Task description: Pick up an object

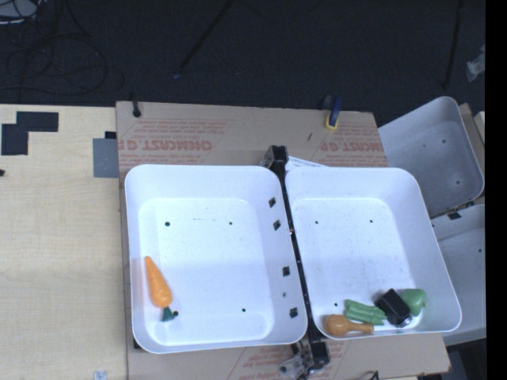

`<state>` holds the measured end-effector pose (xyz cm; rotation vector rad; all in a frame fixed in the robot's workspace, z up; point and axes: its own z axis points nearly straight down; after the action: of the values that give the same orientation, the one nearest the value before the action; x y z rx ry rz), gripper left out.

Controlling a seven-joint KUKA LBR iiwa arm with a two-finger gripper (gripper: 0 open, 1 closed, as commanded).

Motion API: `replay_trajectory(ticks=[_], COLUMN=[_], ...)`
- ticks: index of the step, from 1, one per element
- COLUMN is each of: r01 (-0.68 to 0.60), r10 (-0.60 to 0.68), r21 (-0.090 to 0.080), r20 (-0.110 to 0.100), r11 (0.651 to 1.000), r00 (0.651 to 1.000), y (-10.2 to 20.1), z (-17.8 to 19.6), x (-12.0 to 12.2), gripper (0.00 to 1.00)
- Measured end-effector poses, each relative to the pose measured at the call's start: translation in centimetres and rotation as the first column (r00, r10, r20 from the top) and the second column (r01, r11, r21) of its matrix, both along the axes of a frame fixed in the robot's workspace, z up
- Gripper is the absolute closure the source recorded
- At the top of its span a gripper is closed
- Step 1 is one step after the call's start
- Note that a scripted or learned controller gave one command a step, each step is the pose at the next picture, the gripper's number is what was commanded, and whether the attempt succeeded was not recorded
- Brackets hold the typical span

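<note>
On the desk, two white bins sit side by side, their inner rims touching along a black divider strip. The left bin holds an orange carrot close against its left wall, near the front left corner; the wide floor beside it is bare. In the right bin, four things crowd the front right corner: a yellow-orange pear-shaped toy, a green pod, a black block and a green rounded piece, all touching or just beside each other.
</note>
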<state>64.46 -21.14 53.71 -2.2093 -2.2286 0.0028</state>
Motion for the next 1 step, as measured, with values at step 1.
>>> replay_trajectory(ticks=[1], r01=[0.000], r10=[0.000], r21=[0.000], r20=[0.000], r11=[1.000], r00=[1.000], y=[-0.01], z=[0.00], x=[0.00], gripper=[0.00])
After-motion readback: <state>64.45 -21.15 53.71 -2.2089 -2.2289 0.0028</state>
